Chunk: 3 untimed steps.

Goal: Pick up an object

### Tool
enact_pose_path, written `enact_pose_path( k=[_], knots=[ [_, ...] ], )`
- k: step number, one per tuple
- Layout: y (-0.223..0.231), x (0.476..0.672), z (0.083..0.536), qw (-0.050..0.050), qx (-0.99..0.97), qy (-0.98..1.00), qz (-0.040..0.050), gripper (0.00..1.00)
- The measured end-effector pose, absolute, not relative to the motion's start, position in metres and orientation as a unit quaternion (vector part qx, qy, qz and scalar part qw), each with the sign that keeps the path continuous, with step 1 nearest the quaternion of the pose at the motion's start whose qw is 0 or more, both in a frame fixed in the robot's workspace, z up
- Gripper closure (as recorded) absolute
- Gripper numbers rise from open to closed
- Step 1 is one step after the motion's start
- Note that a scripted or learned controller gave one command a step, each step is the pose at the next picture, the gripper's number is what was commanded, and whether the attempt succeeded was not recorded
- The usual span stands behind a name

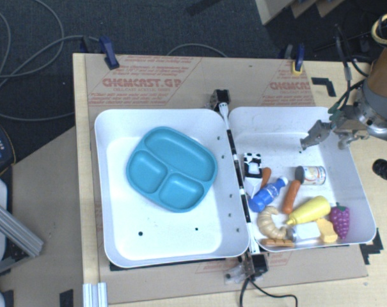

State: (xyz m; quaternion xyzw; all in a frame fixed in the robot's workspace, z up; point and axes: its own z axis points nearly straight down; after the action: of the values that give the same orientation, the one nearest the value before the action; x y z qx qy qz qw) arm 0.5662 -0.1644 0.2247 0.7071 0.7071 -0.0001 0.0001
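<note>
Over the upper part of the right shallow white plastic bin, the grey two-finger gripper hung in the air with its fingers slightly spread and nothing between them. The bare white floor of that bin lay under the fingertips, so the step in hand looked like the approach, with no object yet chosen by contact.

The candidates sat below the fingers, toward the near end of the same bin. Closest to the fingertips was a small silver tin can lying on its side, and just beside it an orange toy carrot. Further off lay a yellow plastic squeeze bottle, a bunch of purple toy grapes, a tan toy croissant and a blue plastic bottle. A small black-and-white patterned block stood off to the fingers' left, near the divider (its exact nature was too small to make out). Far to the left of the fingers, in the other shallow white bin, rested a blue plastic divided plate.

As a judgement, the next move called for travelling toward the clutter, settling the fingers on either side of a single item, descending to the floor and closing. The can seemed the nearest target, though it could roll, and the packed pile near the bin's front wall left little room for the fingers.
</note>
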Motion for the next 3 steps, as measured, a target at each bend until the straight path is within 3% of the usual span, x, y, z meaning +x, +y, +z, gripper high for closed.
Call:
enact_pose_path(
  k=[1,2,3],
  knots=[
    [-0.159,0.495,0.078,-0.005,0.708,0.706,-0.0022,0.00],
    [-0.207,0.557,0.085,0.004,0.707,0.707,0.0004,0.00],
    [-0.138,0.619,0.090,0.002,0.704,0.710,0.0026,0.00]
  ],
)
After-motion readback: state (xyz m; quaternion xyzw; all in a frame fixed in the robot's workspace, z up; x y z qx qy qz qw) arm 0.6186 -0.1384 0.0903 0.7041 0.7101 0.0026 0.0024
